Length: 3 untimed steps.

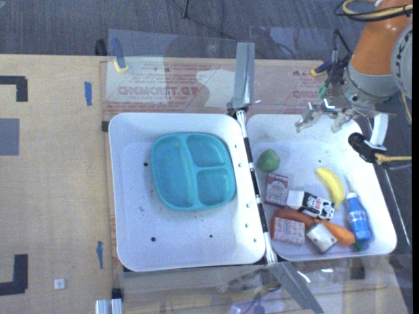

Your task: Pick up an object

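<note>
Down at the near end of the right bin [386, 237], a cluster of small things: a pale boxy block [321, 239] lying against a smooth orange carrot [340, 232], and beside them a flat reddish packet [288, 230] with a speckled face. A glossy red-orange sausage shape [294, 216] lies just behind the packet. At the right, a blue plastic bottle [357, 218] with a white cap lies on its side. Moving up, a small dark printed card [317, 205], then a red-and-white carton [277, 189], squared off and flat. There's a curved yellow banana [331, 184], smooth-skinned, just behind the bottle. Further back, a round, matt green lime [267, 160] sits near the divider, well apart from the rest.

Over in the left bin [124, 195], a teal sectioned plate [194, 171], rounded corners, three compartments, lies flat.

At the far end of the right bin, the gripper [324, 115] hangs above bare white floor, thin metal fingers [306, 118] spread apart, nothing between them, clear of every object. Above it, the orange band [383, 41].
</note>
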Each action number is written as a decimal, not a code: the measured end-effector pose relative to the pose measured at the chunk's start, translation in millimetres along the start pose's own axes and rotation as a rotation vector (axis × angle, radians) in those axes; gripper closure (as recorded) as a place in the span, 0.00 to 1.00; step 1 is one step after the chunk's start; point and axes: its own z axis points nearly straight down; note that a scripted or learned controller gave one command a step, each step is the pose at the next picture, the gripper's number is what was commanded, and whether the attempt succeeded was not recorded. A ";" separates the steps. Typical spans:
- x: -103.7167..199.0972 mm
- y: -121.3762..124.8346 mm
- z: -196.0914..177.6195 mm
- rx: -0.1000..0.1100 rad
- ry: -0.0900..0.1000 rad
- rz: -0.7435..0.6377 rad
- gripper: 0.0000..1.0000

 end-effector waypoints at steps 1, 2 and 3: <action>-28.6 -86.8 99.9 -0.011 0.000 0.136 0.00; -33.9 -87.6 92.4 -0.010 -0.006 0.142 1.00; -34.0 -87.6 92.4 -0.010 -0.006 0.142 0.00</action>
